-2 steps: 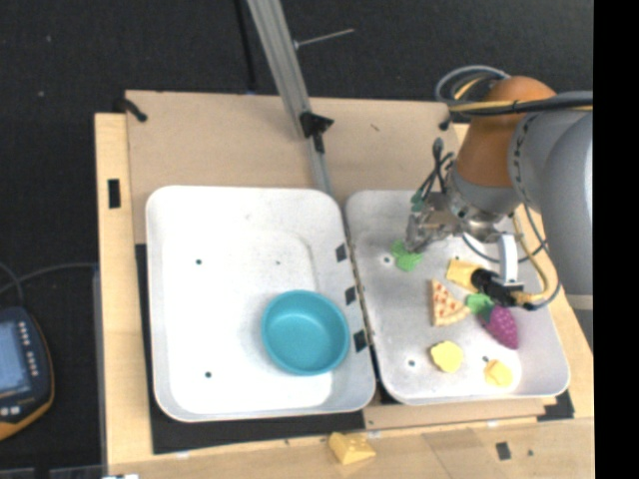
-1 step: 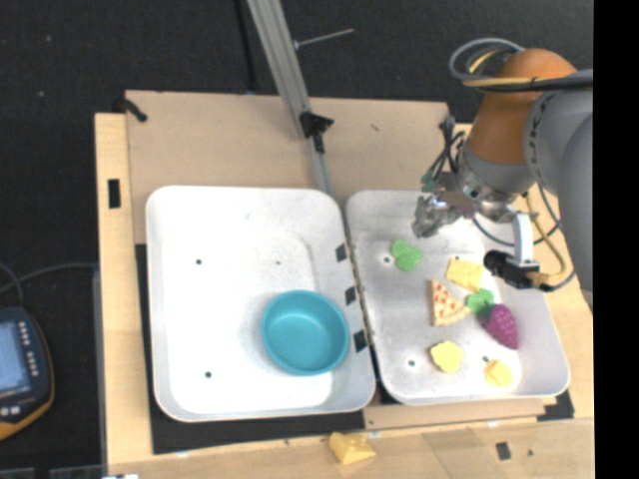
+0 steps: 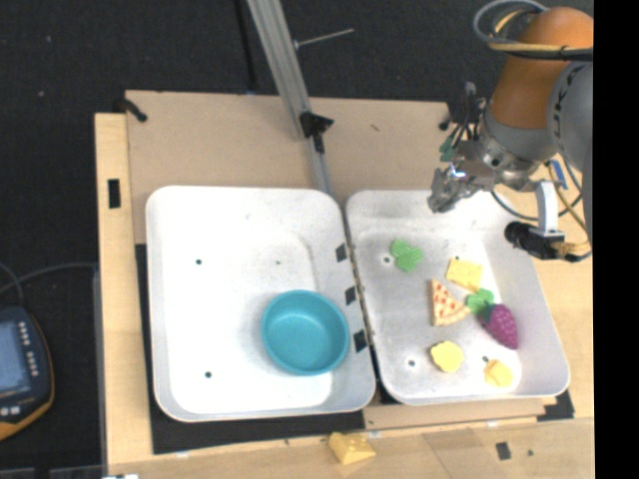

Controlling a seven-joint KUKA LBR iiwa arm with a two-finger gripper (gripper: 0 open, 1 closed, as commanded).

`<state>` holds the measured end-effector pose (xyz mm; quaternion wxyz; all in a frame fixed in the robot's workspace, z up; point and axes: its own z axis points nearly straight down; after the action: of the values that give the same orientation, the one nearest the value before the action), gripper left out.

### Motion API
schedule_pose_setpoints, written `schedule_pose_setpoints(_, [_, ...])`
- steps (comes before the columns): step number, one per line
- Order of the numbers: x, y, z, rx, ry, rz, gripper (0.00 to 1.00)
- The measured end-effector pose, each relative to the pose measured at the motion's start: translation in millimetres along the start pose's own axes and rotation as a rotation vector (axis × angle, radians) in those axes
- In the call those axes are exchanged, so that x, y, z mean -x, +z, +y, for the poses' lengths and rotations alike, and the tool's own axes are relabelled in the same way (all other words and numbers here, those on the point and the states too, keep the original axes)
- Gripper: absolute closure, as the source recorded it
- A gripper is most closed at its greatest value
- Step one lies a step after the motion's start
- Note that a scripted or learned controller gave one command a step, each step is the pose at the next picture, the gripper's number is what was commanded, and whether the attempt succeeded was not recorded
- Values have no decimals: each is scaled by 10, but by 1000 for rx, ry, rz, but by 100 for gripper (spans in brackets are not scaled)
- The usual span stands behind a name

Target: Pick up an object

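Camera view: looks down at a slant on both bins; nearest things sit at the bottom of the frame, the arm at the upper right.
Bench edge: a yellow wedge-shaped piece (image 3: 349, 448) lies outside the bins at the bottom centre, well apart from the gripper.
Left bin (image 3: 200, 228): holds a blue bowl (image 3: 305, 331) in its lower right part, upright and open to the top.
Right bin (image 3: 519, 257): holds the candidate objects, all in its lower and middle part.
Lower row: a yellow lump (image 3: 446, 356) and a small yellow-orange piece (image 3: 497, 372) near the bottom rim.
Middle cluster: purple grapes (image 3: 501, 325), a pizza slice (image 3: 446, 303) and a yellow cheese block (image 3: 463, 271), crowded close together, with a small green piece among them.
Nearest target: a green toy (image 3: 405, 255) lies alone, left of the cluster.
Gripper (image 3: 443, 199): hangs over the right bin's upper rim, nothing seen between its tips.
Jaw state: too small and dark to tell.
Key relation: the green toy lies down and to the left of the gripper in the frame, nearer than any other object; judged the easiest pick because it stands clear of neighbours.
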<state>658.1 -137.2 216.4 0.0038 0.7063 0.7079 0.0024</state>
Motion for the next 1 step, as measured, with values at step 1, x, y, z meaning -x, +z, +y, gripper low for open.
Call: schedule_pose_setpoints(1, [17,-418,15,-2,0,1,100])
